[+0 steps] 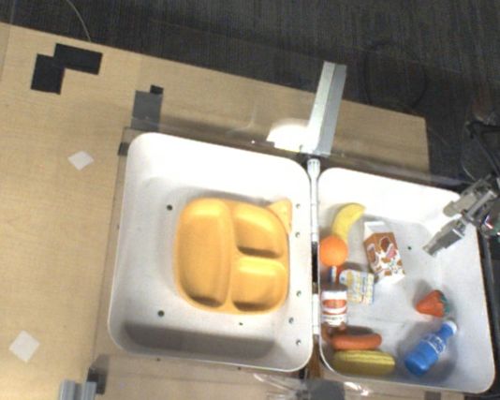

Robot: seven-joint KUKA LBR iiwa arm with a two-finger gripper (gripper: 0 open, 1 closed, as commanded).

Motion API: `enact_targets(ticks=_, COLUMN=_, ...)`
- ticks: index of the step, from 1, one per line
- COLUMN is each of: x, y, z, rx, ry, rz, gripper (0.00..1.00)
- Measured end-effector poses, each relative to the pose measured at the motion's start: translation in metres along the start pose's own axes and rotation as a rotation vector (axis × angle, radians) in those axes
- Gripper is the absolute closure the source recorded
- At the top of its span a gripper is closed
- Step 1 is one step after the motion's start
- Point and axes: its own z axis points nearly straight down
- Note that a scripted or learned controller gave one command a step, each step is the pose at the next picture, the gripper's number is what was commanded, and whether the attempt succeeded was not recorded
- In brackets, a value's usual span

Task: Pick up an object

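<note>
- the two-finger claw [456, 222] hangs over the right white bin [485, 324], upper right; how wide it stands, i cannot tell, nothing visibly held.
- nearest: small red-and-white snack carton [384, 252], probably light, crushable; take its flat sides.

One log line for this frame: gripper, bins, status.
gripper: open, over right bin's far right corner, holding nothing | tray: left bin | banana, bottle, other toys: right bin | status: nothing picked
</note>
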Motion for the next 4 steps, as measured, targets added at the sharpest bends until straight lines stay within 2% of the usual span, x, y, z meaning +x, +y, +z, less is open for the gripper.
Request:
enact_targets(ticks=1, x=-0.036, y=0.023, z=-0.032, rx=-0.001, ry=-0.003, rz=-0.317, gripper=0.00)
enact_targets(ticks=2, x=-0.017, y=0.010, z=0.084, rx=-0.001, ry=-0.004, rz=-0.108, gripper=0.00)
enact_targets(ticks=3, x=0.000, y=-0.001, z=0.025, rx=-0.001, ry=-0.003, rz=0.068, gripper=0.00)
enact_targets(ticks=4, x=-0.004, y=0.002, z=-0.036, rx=0.000, ry=-0.003, rz=-0.234, gripper=0.00)
